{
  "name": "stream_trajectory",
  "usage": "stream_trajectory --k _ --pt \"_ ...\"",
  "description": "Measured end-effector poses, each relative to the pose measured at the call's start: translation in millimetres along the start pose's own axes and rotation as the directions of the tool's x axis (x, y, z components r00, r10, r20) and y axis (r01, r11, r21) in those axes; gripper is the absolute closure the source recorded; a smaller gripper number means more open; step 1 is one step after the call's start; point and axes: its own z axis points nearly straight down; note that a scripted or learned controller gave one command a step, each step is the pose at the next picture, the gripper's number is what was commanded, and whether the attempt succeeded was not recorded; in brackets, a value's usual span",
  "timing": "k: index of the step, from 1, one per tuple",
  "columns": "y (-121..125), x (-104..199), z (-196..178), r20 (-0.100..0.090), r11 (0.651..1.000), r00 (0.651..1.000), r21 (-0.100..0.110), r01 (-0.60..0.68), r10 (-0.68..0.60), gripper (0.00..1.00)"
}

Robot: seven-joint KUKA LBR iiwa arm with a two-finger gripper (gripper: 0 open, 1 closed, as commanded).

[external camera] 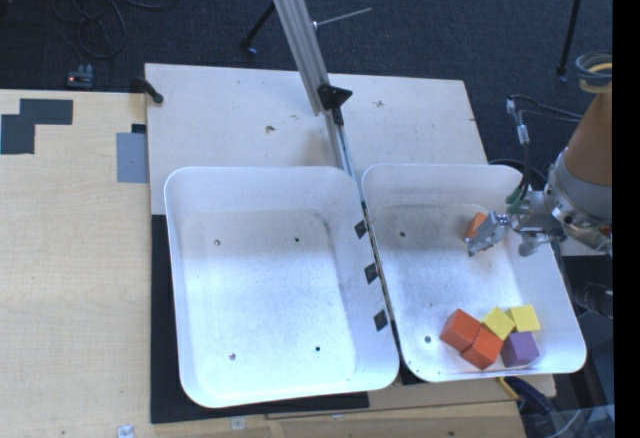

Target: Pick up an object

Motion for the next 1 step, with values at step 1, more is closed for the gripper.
stream_trajectory --k 1 --pt "79.1 -40.3 100.8 0.000 1.000 1.000 0.004 0.007 -0.007 0.00"
